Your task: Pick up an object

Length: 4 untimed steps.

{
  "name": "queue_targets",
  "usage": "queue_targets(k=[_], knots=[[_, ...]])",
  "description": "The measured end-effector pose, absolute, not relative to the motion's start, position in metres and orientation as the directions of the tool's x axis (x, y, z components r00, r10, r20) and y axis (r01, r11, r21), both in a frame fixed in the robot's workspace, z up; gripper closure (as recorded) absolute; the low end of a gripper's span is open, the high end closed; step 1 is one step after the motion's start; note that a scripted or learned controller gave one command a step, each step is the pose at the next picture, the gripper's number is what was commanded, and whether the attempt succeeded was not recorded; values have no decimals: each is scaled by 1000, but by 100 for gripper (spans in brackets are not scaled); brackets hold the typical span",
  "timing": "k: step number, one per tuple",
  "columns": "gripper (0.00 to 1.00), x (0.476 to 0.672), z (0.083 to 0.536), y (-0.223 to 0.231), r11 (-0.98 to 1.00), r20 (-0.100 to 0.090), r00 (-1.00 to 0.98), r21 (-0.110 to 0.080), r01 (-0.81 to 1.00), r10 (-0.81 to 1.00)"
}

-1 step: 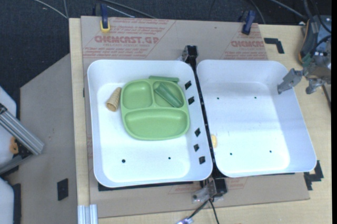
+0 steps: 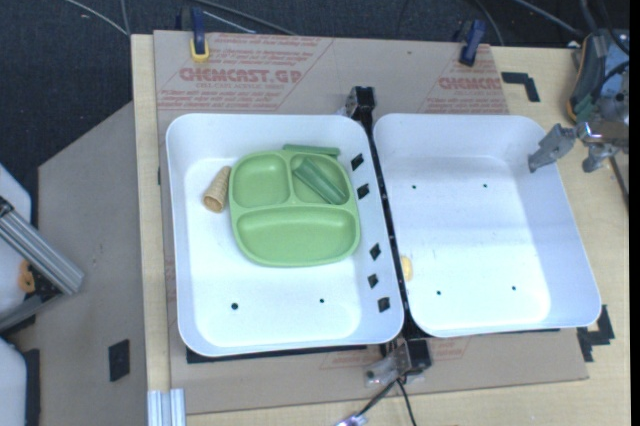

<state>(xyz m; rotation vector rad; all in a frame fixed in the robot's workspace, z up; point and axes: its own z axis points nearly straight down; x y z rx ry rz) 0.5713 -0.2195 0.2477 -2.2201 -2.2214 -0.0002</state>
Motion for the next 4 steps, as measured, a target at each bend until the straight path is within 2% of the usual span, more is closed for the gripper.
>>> queue_targets(k=[1, 2, 3, 4], knots=[[0, 567, 185, -218, 0, 3, 0, -7, 1000, 1000], [0, 571, 123, -217, 0, 3, 0, -6, 1000, 1000], [0, 572, 83, -214, 2, 8, -2, -4, 1000, 1000], [100, 573, 96, -215, 1, 4, -1, 0, 1000, 1000]])
